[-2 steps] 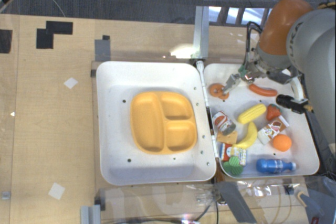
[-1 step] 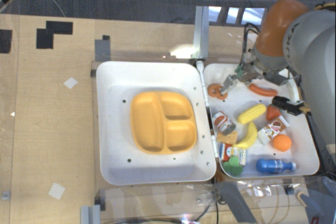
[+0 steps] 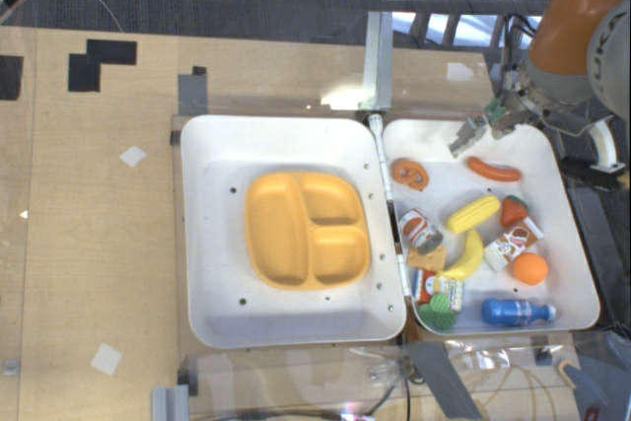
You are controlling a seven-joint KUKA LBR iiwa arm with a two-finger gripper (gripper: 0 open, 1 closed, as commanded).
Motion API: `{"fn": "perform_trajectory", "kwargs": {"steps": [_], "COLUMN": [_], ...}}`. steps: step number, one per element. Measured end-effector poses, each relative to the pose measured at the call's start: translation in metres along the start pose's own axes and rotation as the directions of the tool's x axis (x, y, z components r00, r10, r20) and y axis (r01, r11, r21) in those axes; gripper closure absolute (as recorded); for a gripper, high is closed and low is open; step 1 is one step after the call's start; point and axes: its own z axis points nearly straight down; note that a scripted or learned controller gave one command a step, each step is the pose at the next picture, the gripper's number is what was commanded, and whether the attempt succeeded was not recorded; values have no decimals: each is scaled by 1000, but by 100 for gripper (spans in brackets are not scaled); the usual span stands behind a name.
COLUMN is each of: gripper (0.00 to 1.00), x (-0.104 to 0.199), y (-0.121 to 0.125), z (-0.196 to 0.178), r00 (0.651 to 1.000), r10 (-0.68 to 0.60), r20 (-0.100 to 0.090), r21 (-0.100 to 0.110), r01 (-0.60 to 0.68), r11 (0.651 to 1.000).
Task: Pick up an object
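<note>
We judge the task barely begun: nothing is lifted, and every object lies in a bin. Our claw (image 3: 473,133) hangs over the far part of the right bin (image 3: 577,242), near its back wall, with nothing between its parts. Whether it is released or clenched we cannot tell from this slant, so we leave that open. What is left is the whole pick: choosing a target, coming down on it, closing, and raising it clear.

The nearest candidate, in our judgement, is the sausage (image 3: 493,171), which lies just beside and below the claw, apart from its neighbours. The pretzel (image 3: 410,175) sits to its left, near the divider between the bins, also with space around it.

The rest of the right bin is crowded. A corn cob (image 3: 472,212) lies tilted in the middle, with a banana (image 3: 465,256) just below it. A strawberry (image 3: 514,210) sits right of the corn, a small carton (image 3: 513,244) beneath it, and an orange (image 3: 530,268) touching or nearly touching the carton. A blue bottle (image 3: 518,313) lies on its side along the near wall. Small packets (image 3: 422,234) crowd the left side, some overlapping.

The left bin (image 3: 207,242) holds a yellow divided tray (image 3: 306,230), resting flat near its centre. Both bins stand side by side on the tabletop (image 3: 89,242).
</note>
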Motion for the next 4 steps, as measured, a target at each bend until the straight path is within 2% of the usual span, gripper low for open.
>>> {"fn": "perform_trajectory", "kwargs": {"steps": [1, 2, 3, 4], "gripper": [0, 0, 100, 100], "x": [-14, -50, -51, -24], "y": [-7, -19, -15, -6], "z": [54, 76, 61, -29], "r00": [984, 934, 937, 955], "r10": [180, 357, 350, 295], "r20": [-7, -12, -2, -2], "r21": [12, 14, -2, -1], "r01": [-179, -357, -350, -295], "r11": [984, 934, 937, 955]}}
